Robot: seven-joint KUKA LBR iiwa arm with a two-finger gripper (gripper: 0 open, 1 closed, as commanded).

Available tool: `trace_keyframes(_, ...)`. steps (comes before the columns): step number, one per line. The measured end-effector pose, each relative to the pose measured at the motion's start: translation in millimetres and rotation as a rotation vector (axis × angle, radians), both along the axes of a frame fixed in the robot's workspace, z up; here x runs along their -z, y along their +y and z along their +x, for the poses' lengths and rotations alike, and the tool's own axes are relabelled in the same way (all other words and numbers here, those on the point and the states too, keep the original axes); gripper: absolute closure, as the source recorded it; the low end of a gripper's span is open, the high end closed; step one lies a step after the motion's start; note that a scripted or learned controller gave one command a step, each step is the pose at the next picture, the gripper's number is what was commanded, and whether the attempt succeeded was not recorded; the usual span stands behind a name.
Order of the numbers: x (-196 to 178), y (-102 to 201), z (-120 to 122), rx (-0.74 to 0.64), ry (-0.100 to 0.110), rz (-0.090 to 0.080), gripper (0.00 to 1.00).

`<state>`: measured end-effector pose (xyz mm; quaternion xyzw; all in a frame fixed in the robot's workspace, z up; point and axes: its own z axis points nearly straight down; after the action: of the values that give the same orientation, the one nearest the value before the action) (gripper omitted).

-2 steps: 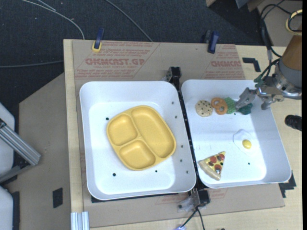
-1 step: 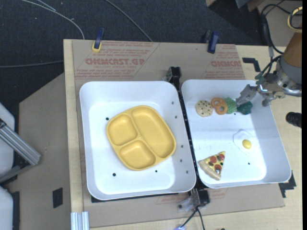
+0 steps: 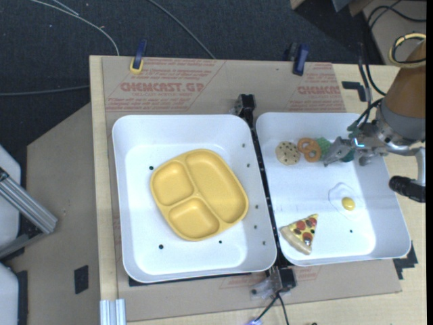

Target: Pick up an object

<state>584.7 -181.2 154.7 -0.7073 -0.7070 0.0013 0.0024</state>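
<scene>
The right bin holds several toy foods. A chocolate-chip cookie and an orange pretzel ring lie side by side near its far edge. A green piece lies just right of the pretzel. Nearer the front are a fried egg and a pizza slice. My gripper is low over the far right part of this bin, right at the green piece and partly covering it. I see nothing lifted off the bin floor.
In the left bin a yellow three-compartment plate lies in the middle. A black clamp sits between the bins at the far side. The arm's grey wrist hangs over the right bin's far right corner.
</scene>
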Motion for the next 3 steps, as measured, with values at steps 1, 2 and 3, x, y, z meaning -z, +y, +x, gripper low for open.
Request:
trace_keyframes(1, 60.2, 3.4, -4.4, 0.000, -0.001, 0.000, 0.00)
trace_keyframes(2, 70.6, 3.9, -4.6, -0.001, -0.002, 0.000, 0.00)
trace_keyframes(3, 59.3, 3.8, -3.8, -0.001, -0.005, -0.001, 1.00)
